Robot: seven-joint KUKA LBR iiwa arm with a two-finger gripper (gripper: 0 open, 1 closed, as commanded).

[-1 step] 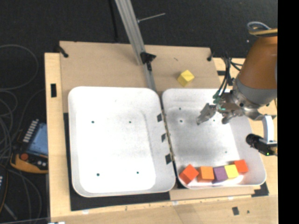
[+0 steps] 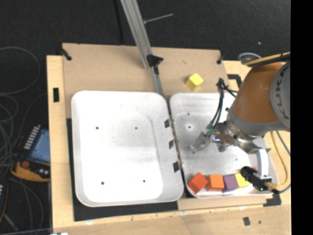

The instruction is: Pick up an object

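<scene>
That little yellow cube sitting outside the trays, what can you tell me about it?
The yellow cube is a small, plain block with a matte look, maybe foam or painted wood; its material cannot be told for sure. It looks whole and unmarked. It rests flat on the tan board behind the right bin, just beyond that bin's far rim, turned at a slight angle to the board's edges. Nothing touches it except the board. The gripper hangs well away from it, over the right bin.

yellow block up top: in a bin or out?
Out. The yellow block sits on the brown board, beyond the right bin's far rim.
</scene>
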